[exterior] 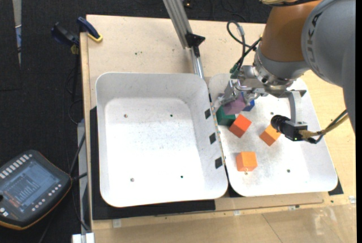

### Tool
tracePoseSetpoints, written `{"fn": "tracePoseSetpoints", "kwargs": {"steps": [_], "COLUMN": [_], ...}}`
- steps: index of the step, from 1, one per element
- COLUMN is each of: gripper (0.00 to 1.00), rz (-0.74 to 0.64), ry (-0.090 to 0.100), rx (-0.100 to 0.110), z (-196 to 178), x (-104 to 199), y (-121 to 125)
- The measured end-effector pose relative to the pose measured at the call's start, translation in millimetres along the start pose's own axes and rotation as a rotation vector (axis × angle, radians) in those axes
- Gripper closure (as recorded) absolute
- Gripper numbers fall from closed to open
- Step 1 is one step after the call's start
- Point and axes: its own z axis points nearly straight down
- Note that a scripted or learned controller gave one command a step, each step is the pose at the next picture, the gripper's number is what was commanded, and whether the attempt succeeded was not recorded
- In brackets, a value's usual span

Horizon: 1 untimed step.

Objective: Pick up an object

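The purple block (235,105) is the likeliest target: it sits at the inner edge of the right bin (317,179), against the wall shared with the left bin (113,89), and it appears tilted rather than flat. A green block (225,118) lies just below the purple block and touches it, with a sliver of a blue piece (249,104) on the purple block's far side. The gripper (236,89) hangs directly over the purple block, its metal parts at the block's upper edge. Whether it is open, closed or gripping the block I cannot tell, since the wrist and the shadows hide the tips; possibly the block is being nudged or just touched.

As a judgement, the task is at the approach or grasp stage: nothing is visibly lifted, so the pick itself is left to do. Three orange cubes lie beyond the purple block toward the bin's centre: one (240,125) near it, one (270,135) further out, one (246,161) nearest the front rim. The grey arm (317,27) with its orange band rises from the gripper toward the upper right
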Motion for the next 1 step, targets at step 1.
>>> {"fn": "tracePoseSetpoints", "kwargs": {"steps": [1], "gripper": [1.0], "rz": [0.0], "ry": [0.001], "rx": [-0.002], "z": [-5.3], "x": [55.7], "y": [20.0]}}
